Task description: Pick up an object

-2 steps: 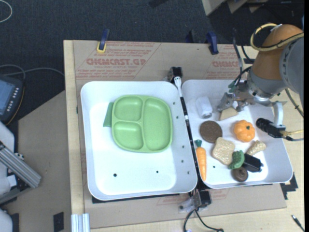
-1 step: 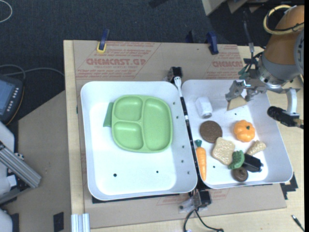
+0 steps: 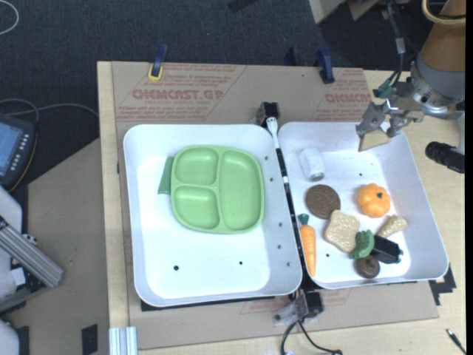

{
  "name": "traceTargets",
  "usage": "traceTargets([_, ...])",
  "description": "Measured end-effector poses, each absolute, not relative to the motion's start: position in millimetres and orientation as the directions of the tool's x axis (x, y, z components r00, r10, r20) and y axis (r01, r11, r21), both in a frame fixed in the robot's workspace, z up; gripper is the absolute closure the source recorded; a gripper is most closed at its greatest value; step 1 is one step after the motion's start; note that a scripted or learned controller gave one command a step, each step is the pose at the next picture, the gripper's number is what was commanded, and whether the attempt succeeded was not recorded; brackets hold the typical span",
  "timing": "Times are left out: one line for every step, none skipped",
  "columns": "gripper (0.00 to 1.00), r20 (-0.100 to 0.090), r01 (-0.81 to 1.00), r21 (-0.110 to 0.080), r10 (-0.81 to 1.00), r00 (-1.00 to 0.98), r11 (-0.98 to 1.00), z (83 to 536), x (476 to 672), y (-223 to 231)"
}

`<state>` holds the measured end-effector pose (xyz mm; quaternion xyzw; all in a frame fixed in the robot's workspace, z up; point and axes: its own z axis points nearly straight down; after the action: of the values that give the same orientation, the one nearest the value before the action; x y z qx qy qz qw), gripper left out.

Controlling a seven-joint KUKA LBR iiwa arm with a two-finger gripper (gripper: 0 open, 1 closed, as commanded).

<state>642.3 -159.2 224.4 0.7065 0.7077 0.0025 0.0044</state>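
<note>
The right bin (image 3: 417, 198) is smooth white plastic, shallow, with rounded corners, and everything loose lies in it. The gripper (image 3: 375, 133) hangs over its far edge, its two pale, angular fingers (image 3: 366, 126) spread a little with nothing between them. Near the bin's far-left part lies a small white cylinder (image 3: 312, 163) on its side. Toward the bin's middle sits a flat, round brown cookie (image 3: 322, 200), matt and finely speckled; to its right, nearer the bin's right wall, a glossy orange pumpkin (image 3: 374, 200) with a green stem. Just in front of the cookie lies a tan cracker (image 3: 343, 231) — roughly square and pitted — touching a knobbly green piece (image 3: 363, 242). A slim orange carrot (image 3: 308, 246) lies along the bin's left wall, tip toward the near edge. Near the bin's front-right corner cluster a pale, lumpy piece (image 3: 392, 225), a black block (image 3: 386, 251) and a dark brown round item (image 3: 367, 266). Beside the right bin, the left bin (image 3: 148, 220) holds a pale green plate (image 3: 218, 188) with three compartments and soft corners.
</note>
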Motion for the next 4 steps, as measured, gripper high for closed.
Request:
traceTargets([1.00,-0.001,1.000,0.004,1.000,-0.001,0.001,225,643.0,-159])
traceTargets([1.00,0.002,1.000,-0.002,1.000,-0.004,0.004,236,620.0,-114])
traceTargets([1.00,0.003,1.000,-0.004,1.000,-0.005,0.005,221,599.0,-69])
traceTargets([1.00,0.002,1.000,-0.003,1.000,-0.004,0.004,233,568.8,-30])
